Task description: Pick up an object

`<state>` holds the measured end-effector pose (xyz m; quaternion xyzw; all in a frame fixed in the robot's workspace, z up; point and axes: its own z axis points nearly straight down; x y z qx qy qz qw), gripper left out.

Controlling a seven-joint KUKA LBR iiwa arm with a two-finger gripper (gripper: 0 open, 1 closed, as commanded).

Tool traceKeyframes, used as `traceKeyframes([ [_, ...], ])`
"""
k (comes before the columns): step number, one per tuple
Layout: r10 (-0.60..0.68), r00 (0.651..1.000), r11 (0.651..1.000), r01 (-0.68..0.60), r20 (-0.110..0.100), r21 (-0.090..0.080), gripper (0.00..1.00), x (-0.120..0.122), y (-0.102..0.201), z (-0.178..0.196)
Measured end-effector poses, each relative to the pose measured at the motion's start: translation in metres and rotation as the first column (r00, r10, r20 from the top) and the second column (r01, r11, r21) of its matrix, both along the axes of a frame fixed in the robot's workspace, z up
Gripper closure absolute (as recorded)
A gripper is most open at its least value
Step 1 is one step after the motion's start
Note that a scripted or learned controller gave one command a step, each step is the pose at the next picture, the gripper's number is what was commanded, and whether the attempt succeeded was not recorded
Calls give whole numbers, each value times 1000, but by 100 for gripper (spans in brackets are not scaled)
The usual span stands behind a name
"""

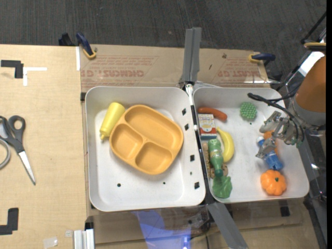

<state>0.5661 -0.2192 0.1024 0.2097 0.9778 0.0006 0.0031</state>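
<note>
- Here, your gripper (272, 134) is hanging over the right bin (244, 198), near its right wall; I cannot tell whether it is released or clenched.
- Just under it, a small blue toy (273, 161) is lying with an orange bit (267, 135) beside it; the shape is unclear.
- The pumpkin (273, 182) is sitting close by, near the front corner.
- It is looking light, hard and smooth, so you are risking slip; try squeezing across the middle.
- The carton (207, 125) label is too small to read.
- Reversed print on the cardboard (124, 69) is reading roughly "CHEMICALS".
</note>
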Motion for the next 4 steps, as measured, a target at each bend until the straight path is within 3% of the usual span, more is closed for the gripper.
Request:
traceKeyframes([
  [1,2,1000,1000,-2,5,-2,100,2,0,10],
  [2,2,1000,1000,-2,5,-1,0,2,0,10],
  [3,-32,999,999,32,-3,3,0,-4,1,-10],
  [4,-91,996,996,91,-3,6,0,-48,2,-10],
])
